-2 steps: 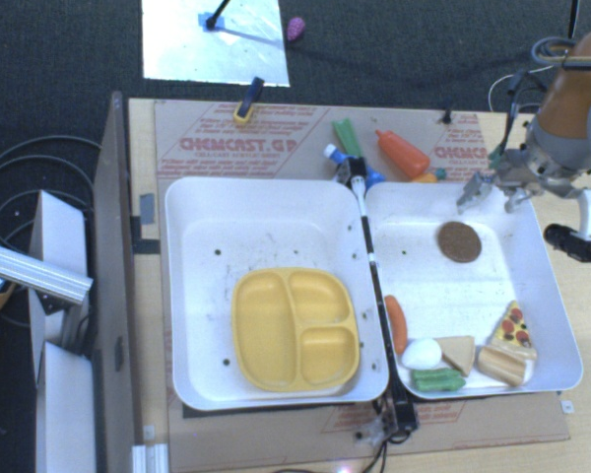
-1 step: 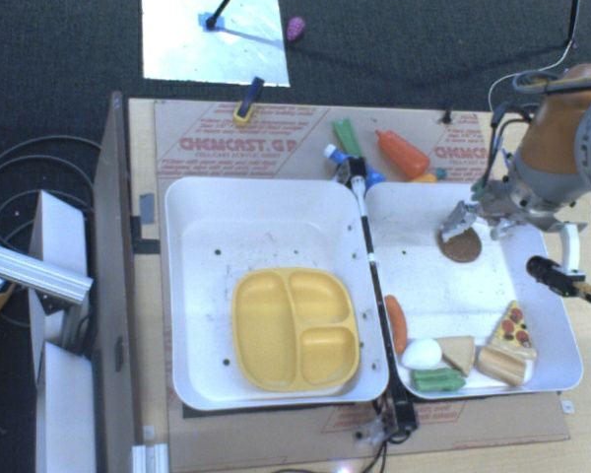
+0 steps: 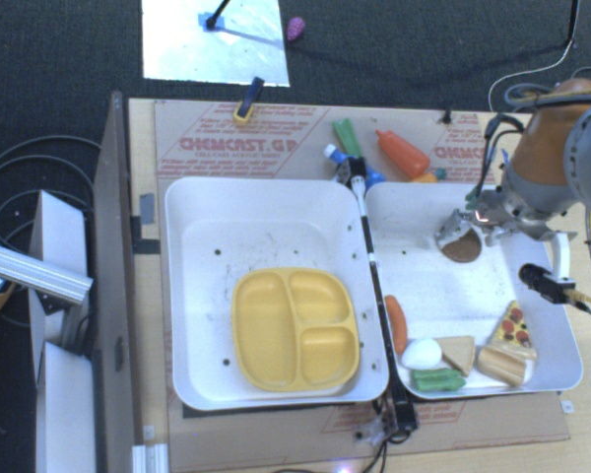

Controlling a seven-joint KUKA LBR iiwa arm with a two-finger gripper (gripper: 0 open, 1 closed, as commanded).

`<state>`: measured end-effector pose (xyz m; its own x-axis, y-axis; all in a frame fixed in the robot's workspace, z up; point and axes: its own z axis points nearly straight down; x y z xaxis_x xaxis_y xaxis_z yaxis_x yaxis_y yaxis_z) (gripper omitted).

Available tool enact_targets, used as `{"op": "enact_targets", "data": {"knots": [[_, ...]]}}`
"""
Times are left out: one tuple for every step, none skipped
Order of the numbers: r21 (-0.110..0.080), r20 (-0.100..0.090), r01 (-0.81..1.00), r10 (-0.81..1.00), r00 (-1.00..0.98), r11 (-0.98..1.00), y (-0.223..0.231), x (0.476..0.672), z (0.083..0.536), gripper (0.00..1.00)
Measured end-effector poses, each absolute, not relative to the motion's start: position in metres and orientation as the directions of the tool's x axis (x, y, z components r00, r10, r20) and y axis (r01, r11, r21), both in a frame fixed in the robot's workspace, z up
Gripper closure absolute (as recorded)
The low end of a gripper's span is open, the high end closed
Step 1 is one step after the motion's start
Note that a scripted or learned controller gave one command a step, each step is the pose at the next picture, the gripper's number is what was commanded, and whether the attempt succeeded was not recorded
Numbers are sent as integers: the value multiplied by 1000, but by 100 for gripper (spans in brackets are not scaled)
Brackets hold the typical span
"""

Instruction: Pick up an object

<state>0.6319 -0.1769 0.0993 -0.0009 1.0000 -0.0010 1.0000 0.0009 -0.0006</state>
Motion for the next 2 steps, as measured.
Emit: {"op": "enact_targets", "data": {"knots": [[5,-2,1000,1000,-2,2,-177,633,112,100],[9,-3,1000,1000,0,0,-181,610,195,100]]}}
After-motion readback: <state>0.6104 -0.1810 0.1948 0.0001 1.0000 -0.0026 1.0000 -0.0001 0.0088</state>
